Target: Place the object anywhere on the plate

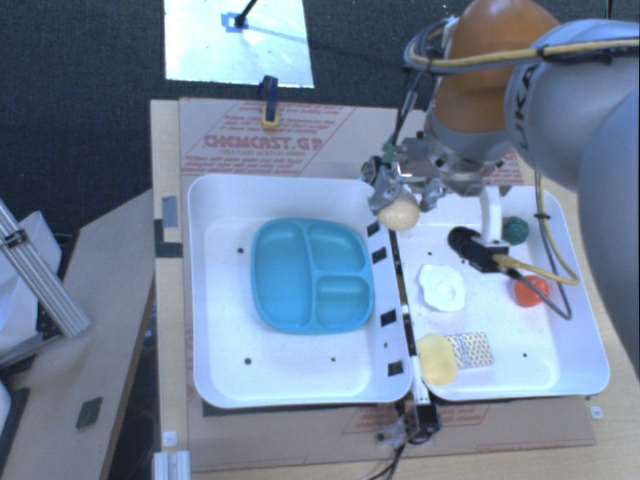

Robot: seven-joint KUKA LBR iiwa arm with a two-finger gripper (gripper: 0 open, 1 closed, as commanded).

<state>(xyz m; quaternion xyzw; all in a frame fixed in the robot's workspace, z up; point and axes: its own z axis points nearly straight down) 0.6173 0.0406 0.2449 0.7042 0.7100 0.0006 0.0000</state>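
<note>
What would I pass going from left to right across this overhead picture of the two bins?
blue plate → pale ball → toy fried egg → green ball

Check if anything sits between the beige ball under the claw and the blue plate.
Only the bins' meeting rims lie between the beige ball and the blue plate; no loose thing does.

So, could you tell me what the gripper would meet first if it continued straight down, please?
Most likely the pale egg directly under the gripper; whether they already touch is unclear. Beneath it lie the bins' adjoining rims.
</note>
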